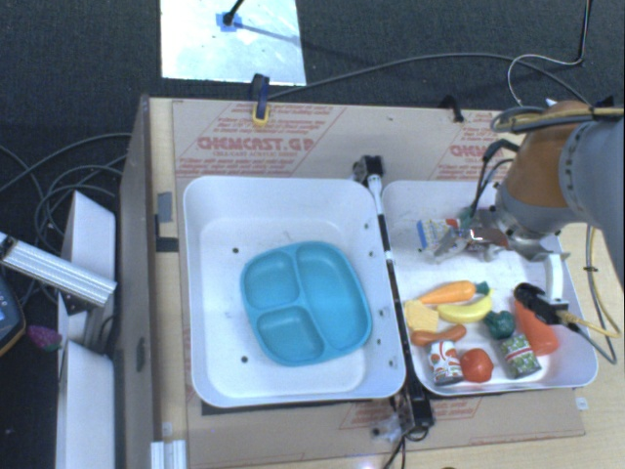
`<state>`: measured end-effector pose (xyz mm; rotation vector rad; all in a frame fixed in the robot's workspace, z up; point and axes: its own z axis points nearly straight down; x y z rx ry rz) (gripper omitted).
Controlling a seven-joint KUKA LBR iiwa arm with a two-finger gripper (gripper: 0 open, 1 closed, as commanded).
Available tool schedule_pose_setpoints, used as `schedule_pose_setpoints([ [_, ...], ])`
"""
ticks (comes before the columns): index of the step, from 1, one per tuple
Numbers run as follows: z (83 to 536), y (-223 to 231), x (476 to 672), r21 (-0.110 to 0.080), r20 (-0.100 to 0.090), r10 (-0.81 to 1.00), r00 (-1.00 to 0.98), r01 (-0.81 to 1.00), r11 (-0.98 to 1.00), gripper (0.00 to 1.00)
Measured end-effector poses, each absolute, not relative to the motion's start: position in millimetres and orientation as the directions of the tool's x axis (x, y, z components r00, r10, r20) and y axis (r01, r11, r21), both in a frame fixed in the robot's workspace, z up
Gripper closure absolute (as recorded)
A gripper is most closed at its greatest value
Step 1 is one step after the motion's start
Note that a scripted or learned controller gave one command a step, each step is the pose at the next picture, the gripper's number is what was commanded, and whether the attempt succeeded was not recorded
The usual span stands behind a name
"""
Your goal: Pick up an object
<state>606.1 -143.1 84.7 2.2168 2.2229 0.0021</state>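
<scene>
From the camera above, I see two white bins side by side on the tabletop (pixel 293 130). The left bin (pixel 210 213) holds a blue tray (pixel 305 301) with three parts. The right bin (pixel 576 364) holds the toy food I can pick from.

My arm (pixel 557 179) comes in from the right. The tool (pixel 467 240) sits low over the far end of the right bin, on bare white floor. I cannot tell if it is wide or narrow, and I see nothing held in it.

The food lies in a heap at the near end of the bin, well apart from the tool. Closest to the tool is a carrot (pixel 449 291), with a banana (pixel 467 310) touching it just below. Past those are a cheese wedge (pixel 420 316), a hot dog (pixel 432 336), a can (pixel 445 362), a tomato (pixel 477 364), a green bottle (pixel 520 356) and an orange bottle (pixel 537 330).

I would go for the carrot. It looks like light, hard plastic, so it should not squash, but it is smooth and round and could slip or roll. I think the best hold is across its thick middle, pinching the two long sides. The banana is so close that a finger may bump it.
</scene>
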Motion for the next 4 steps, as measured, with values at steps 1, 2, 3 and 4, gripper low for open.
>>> schedule_pose_setpoints([
  [1, 84.9, -132.3, 656.4, 0.003, 0.000, 1.000, -0.004, 1.000, 0.004, 0.00],
  [2, 84.1, -144.2, 665.8, -0.017, 0.005, 1.000, -0.003, 1.000, 0.003, 0.00],
  [3, 83.7, -163.5, 665.6, -0.018, 0.006, 1.000, -0.001, 1.000, 0.001, 0.00],
  [4, 84.5, -178.8, 588.0, 0.001, -0.001, 1.000, -0.001, 1.000, 0.001, 0.00],
])
